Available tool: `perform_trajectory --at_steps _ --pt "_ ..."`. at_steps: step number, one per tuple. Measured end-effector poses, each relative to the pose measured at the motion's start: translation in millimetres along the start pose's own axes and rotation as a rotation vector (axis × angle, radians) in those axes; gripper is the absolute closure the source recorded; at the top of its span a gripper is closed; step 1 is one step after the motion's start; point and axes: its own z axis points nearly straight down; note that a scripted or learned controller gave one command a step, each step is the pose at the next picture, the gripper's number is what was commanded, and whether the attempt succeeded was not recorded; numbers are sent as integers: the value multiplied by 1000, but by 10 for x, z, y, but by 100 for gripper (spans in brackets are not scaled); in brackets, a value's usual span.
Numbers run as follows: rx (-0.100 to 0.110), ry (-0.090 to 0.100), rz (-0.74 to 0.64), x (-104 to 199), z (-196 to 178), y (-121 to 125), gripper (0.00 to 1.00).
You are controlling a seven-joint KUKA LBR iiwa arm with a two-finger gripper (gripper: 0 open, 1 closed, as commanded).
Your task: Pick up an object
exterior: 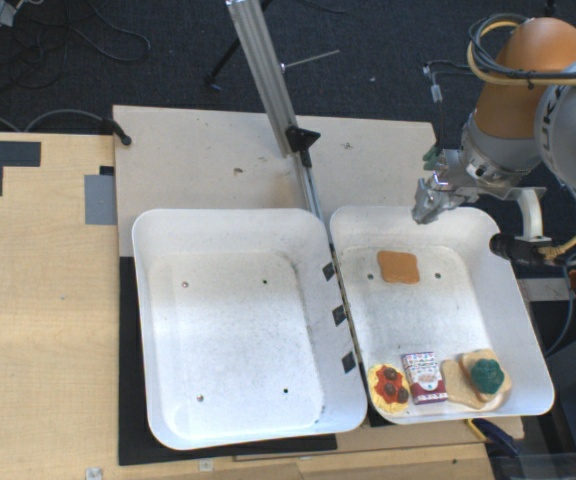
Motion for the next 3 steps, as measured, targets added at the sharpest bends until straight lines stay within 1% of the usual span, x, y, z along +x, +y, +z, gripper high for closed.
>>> perform_trajectory --at_steps 1,2,3 --pt "3 3 0 559 -93 -191 100" --pt "3 3 0 1008 -189 -458 100" --pt "6 3 0 1484 -76 -708 100"
